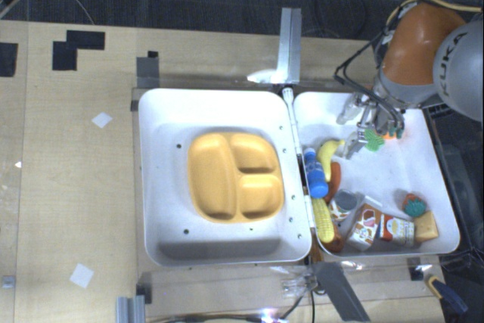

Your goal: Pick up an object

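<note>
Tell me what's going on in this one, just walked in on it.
A KUKA arm reaches in from the right over the right-hand bin, its gripper low near the bin's upper part, close to a small green object and a banana. Nothing is visibly lifted yet. The bin's lower part holds a corn cob, a blue bottle and a carton. The left bin holds a yellow divided tray.

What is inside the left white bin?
The left white bin holds one yellow divided tray, with three compartments. Whatever lies under the tray is covered, so I cannot tell.
</note>
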### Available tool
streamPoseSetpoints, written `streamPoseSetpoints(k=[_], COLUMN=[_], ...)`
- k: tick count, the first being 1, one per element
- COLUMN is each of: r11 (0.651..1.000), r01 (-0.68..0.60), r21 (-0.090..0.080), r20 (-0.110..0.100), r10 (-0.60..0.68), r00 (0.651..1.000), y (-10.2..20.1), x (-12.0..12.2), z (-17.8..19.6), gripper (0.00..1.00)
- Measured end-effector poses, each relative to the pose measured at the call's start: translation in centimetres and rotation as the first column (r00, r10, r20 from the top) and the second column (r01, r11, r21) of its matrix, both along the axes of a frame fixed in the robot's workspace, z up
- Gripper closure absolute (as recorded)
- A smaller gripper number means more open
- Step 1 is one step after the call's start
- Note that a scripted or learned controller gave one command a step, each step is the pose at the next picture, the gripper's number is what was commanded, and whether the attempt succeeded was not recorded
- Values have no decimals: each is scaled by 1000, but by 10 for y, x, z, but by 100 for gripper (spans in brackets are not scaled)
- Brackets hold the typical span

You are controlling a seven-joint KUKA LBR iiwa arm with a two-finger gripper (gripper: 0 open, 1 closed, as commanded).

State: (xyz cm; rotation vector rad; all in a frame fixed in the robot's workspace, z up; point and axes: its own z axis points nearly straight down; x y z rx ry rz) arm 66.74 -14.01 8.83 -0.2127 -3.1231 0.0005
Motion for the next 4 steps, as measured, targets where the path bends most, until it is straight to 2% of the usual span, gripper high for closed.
streamPoseSetpoints(k=[1,2,3,4], r11=[1000,1000,998,998], r01=[-3,-23,62,62], r21=[-4,-4,0,-1], r20=[32,24,23,23], r10=[3,23,-62,-62], r00=[999,999,998,998], y=[1,-41,-28,-28], x=[7,-24,-13,-13], z=[15,32,31,31], gripper=[100,100,100,0])
